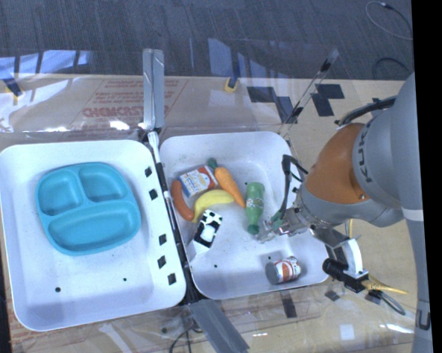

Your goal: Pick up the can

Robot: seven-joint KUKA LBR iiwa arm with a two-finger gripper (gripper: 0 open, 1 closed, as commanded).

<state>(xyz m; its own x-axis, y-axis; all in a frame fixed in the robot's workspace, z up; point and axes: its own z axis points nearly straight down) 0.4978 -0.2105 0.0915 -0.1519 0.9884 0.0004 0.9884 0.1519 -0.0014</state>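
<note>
Lying on its side near the front edge of the right bin [213, 288], the can [284, 269] shows a grey end and a red and white label, and nothing touches it. Just behind it, the gripper [272, 226] reaches in from the right, low over the bin floor beside the bottom of a green bottle [253, 206]; whether its grasp is released or clenched cannot be told from this angle. The grey arm [385, 169] with its orange band bulks over the bin's right rim. Left of the bottle sits a cluster: a black and white toy [208, 229], a banana [211, 201], a carrot [228, 184], a red and white carton [195, 180] and an orange sausage-shaped piece [181, 200]. Across the divider, the left bin [34, 295] bears a blue sectioned plate [88, 207] toward its back half. Beyond both bins lies the brown bench top [201, 98].
</note>
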